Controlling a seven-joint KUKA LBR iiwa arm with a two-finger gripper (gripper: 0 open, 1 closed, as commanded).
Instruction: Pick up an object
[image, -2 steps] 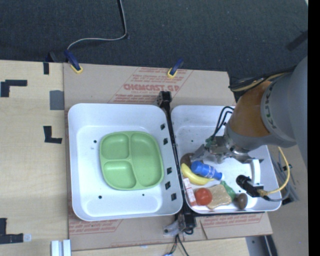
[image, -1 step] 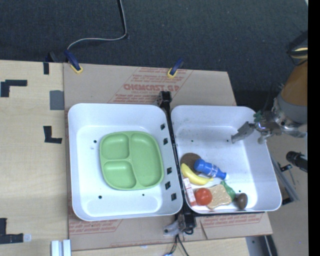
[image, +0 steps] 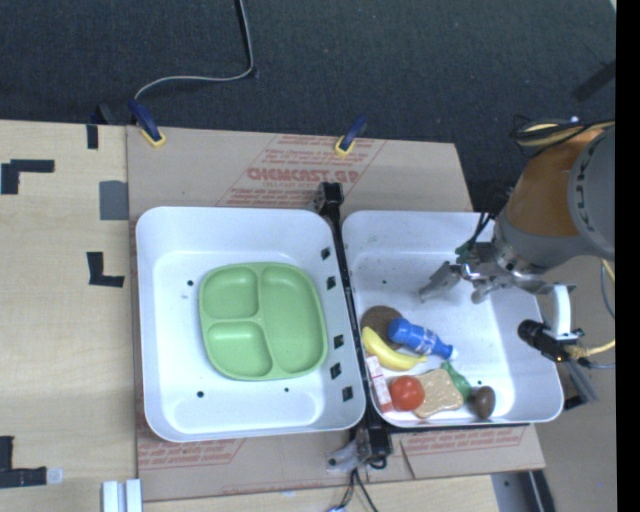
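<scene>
My gripper (image: 459, 284) hovers in the middle of the right bin (image: 400, 240), with the fingers spread open and nothing between them. The objects lie below and to its left, in the bin's front part: a blue bottle (image: 421, 338), a yellow banana (image: 385, 350), a red tomato (image: 406, 392), a slice of bread (image: 441, 393), a brown round piece (image: 377, 319) behind the banana and a small dark brown item (image: 482, 400) at the front right. The gripper touches none of them.
The left bin (image: 160, 260) holds a green divided plate (image: 264, 320). A black clip (image: 330, 196) sits on the shared wall between the bins. The arm (image: 550, 200) comes in over the right bin's right edge.
</scene>
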